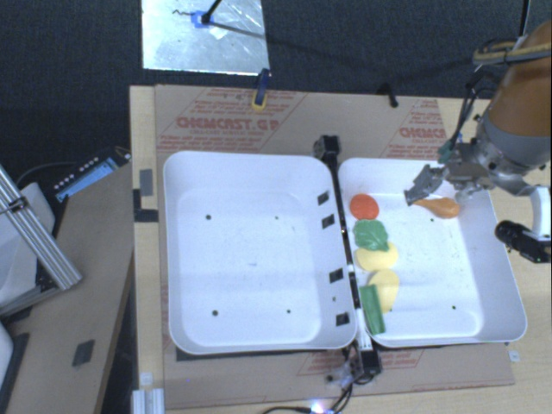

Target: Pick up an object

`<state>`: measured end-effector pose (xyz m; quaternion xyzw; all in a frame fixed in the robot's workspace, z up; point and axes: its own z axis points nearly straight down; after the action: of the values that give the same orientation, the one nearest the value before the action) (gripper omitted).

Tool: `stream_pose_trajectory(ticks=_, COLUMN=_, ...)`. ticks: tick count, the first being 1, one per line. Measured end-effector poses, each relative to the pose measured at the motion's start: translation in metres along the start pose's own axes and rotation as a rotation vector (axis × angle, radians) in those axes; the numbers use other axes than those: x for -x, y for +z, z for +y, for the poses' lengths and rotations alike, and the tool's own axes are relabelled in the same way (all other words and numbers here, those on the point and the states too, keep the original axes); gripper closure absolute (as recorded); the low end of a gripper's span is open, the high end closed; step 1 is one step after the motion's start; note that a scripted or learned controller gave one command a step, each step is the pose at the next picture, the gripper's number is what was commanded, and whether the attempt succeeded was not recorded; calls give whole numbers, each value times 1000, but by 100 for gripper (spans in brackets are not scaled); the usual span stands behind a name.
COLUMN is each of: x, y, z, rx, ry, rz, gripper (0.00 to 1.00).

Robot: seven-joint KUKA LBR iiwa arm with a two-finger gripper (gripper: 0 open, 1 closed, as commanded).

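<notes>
- Gripper (429,190): you see it over the far part of the right bin (483,317); whether it is parted or closed, you cannot tell.
- Right bin, left wall: red, green and yellow items lie in a row.
- Orange object (442,206): just beside the fingertips.

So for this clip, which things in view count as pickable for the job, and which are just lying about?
Belongs to the job:
- gripper
- orange piece beneath it
- red piece
- green piece
- two yellow pieces
- green stick
- right bin

Just lying about:
- left bin
- cardboard sheet
- foil square
- yellow clip
</notes>
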<state>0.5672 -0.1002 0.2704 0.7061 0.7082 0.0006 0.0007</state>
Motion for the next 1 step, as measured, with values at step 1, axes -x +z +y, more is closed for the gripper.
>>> stream_pose_trajectory(ticks=1, x=0, y=-11, z=1, rx=3, ry=-2, rz=0, gripper=100)
